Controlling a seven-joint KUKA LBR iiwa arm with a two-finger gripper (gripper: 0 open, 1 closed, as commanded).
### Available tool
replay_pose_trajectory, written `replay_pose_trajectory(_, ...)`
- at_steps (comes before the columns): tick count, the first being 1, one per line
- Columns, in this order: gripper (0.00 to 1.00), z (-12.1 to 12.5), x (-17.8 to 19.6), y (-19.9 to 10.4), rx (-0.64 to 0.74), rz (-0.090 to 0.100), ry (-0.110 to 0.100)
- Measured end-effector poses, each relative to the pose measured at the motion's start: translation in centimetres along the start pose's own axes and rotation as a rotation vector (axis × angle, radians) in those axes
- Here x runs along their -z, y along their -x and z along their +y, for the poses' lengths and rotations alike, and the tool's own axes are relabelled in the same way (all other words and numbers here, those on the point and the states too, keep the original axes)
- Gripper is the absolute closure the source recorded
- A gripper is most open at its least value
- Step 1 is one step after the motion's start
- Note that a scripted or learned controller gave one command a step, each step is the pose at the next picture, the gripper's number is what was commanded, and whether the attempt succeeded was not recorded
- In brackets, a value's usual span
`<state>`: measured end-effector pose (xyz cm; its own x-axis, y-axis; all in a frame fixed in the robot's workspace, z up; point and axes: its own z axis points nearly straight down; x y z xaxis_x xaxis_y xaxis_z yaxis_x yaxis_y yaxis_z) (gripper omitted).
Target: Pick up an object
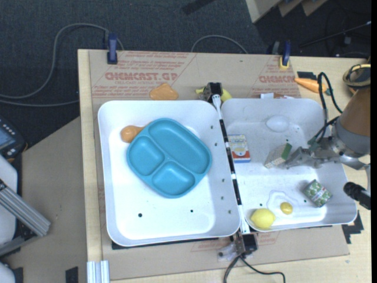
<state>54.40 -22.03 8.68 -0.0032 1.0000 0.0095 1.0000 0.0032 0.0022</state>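
Gripper (283,157) sits low in the right bin (259,108); its state I cannot tell. Nothing looks lifted; picking remains.

Brown board (177,69) reads "CHEMCAST GP" (printed red, repeated at right).

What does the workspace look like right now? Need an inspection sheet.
Surface: bench bearing left bin and right bin.
Job's things: blue divided tray and orange ball in left bin; small carton, lemon, small yellow piece, green can in right bin.
Clutter: orange toy, carrot outside bins.
Gripper: gripper low over right bin.
Cables: grey cable on floor.
Surroundings: dark carpet.
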Motion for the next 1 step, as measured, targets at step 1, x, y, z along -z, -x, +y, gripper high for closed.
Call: replay_pose_trajectory(1,0.0,-6.52,-0.18,-0.07,0.0,-0.001,-0.004)
